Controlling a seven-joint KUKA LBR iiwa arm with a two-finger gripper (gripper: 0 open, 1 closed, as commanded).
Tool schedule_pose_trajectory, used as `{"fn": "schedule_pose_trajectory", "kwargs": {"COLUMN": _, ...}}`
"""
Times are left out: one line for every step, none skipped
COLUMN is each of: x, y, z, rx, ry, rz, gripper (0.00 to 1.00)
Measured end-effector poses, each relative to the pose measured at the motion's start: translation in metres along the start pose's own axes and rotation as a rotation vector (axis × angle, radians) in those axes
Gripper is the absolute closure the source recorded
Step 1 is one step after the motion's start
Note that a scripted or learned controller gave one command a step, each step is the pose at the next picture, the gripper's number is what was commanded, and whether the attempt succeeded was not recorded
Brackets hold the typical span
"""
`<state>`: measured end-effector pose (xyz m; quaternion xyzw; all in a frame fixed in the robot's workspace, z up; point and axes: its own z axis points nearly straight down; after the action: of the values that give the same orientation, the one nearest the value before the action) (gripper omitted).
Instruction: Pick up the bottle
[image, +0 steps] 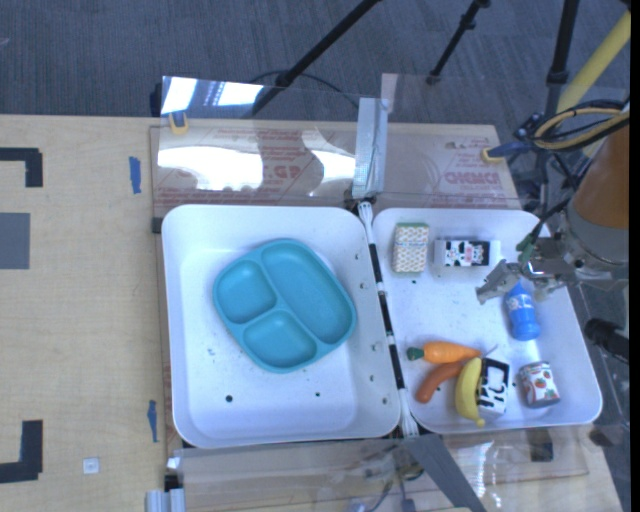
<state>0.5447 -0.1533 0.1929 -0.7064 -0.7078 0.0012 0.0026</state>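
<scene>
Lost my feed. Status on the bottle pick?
Gripper directly over bottle, right bin. Grasp unconfirmed. Nothing crowding it; small can sits nearer camera.

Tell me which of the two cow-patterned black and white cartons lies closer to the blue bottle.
The cow-patterned carton at the bin's far side, beside the beige box. It lies up-left of the blue bottle; the other carton lies farther, next to the banana.

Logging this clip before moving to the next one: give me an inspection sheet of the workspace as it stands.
Surface: two shallow white bins on a wooden bench.
Job's things: small blue plastic bottle in the right bin, beneath the pincer.
Clutter: divided teal plate in the left bin; carrots, yellow banana, small cartons, can in the right.
Grippers: pincer over the bottle's top; grasp unclear.
Cables: yellow cable near the arm.
Surroundings: dark stand legs on grey carpet.
</scene>
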Motion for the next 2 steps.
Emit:
{"fn": "schedule_pose_trajectory", "kwargs": {"x": -0.059, "y": 0.0338, "z": 0.0949, "rx": -0.006, "ry": 0.005, "rz": -0.161, "gripper": 0.0}}
{"fn": "schedule_pose_trajectory", "kwargs": {"x": -0.0583, "y": 0.0353, "z": 0.0947, "rx": -0.004, "ry": 0.0, "rz": -0.206, "gripper": 0.0}}
